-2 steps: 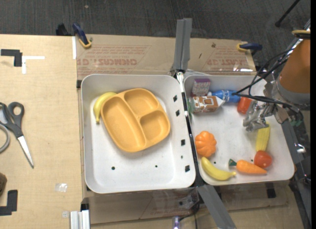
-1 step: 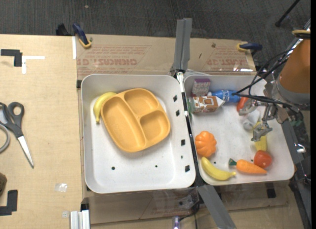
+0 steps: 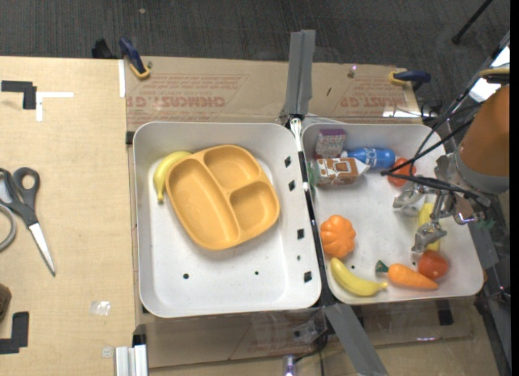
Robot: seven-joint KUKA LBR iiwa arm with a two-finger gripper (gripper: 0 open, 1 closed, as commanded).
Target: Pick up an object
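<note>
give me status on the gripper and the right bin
Gripper low over right bin, nothing seen between fingers. Carrot, tomato just below it. Banana, pumpkin further left.

**Arm and gripper appearance**

An orange band (image 3: 489, 135) is seen on the arm above the wrist. Thin black cables (image 3: 438, 133) are strung alongside it. The gripper (image 3: 422, 216) is built of bare silver metal, with 2 slender fingers.

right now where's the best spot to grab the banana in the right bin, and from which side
Probably the thick middle of the banana, coming straight down with the fingers across its width. It lies flat near the bin's front wall, and its middle is farthest from the pumpkin and carrot.
</note>
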